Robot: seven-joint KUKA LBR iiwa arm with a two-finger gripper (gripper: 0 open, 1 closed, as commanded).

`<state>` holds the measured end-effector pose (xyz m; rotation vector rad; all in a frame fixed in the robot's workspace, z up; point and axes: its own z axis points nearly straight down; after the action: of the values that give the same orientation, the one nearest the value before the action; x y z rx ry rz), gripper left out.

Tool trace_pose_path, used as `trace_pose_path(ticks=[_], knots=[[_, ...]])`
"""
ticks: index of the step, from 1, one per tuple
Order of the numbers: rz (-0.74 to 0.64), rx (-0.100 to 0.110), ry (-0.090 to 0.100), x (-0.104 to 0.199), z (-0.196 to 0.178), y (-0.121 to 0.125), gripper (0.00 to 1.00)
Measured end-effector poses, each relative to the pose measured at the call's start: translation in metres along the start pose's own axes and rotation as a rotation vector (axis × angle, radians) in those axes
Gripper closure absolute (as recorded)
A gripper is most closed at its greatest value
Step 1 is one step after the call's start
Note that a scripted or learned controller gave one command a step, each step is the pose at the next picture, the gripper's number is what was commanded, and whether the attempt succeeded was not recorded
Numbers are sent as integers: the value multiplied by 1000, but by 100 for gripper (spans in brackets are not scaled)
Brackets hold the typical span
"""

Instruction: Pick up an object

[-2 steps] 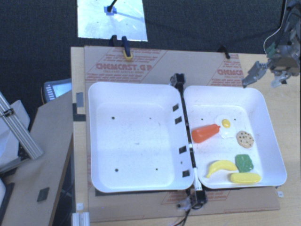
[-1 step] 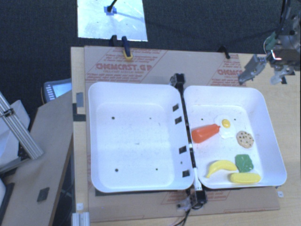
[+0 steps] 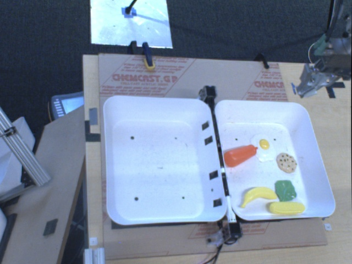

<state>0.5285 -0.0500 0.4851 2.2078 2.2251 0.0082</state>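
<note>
Hanging beyond the right bin's far right corner, the gripper grasps nothing visible; whether it is parted or closed I cannot tell. Toy food lies down-left; the carrot slants across.

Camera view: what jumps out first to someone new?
The cluster of small plastic toy foods in the right white bin: orange carrot, fried egg, round cookie, yellow banana, green piece, yellow corn cob. The tool hangs beyond that bin's far right corner.

the bench carries a printed board, probably cardboard, under two white bins.
</note>
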Motion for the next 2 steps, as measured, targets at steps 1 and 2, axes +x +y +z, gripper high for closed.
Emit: trace_pose_path(ticks=[1,2], knots=[[-4,9,3,77,38,-13,100],[-4,-3,6,146,-56,-26,100]])
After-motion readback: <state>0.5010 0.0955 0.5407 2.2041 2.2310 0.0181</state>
